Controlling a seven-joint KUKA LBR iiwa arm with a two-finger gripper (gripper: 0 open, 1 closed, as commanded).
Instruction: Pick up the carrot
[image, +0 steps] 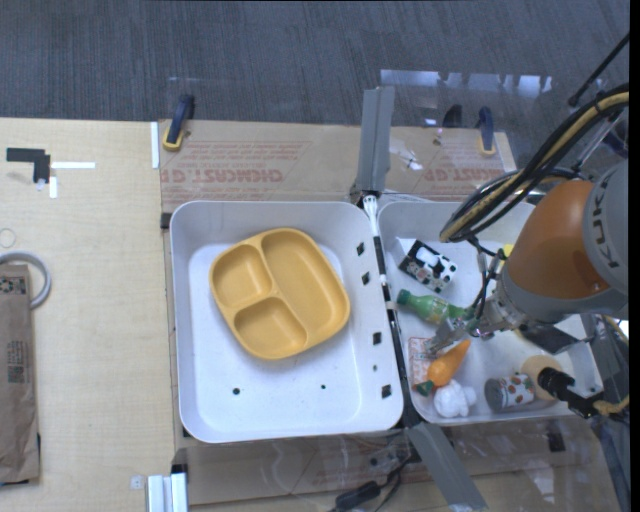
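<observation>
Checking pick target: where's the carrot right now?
In the right bin, near its left wall: the carrot lies just above the white ball and below the green bottle, with the gripper right at its upper end.

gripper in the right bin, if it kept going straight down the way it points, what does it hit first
Most likely the carrot: the gripper points down and leftward right at its upper end. Depth is hard to judge from this view, so it could already be touching. The green bottle lies just above that line.
</observation>
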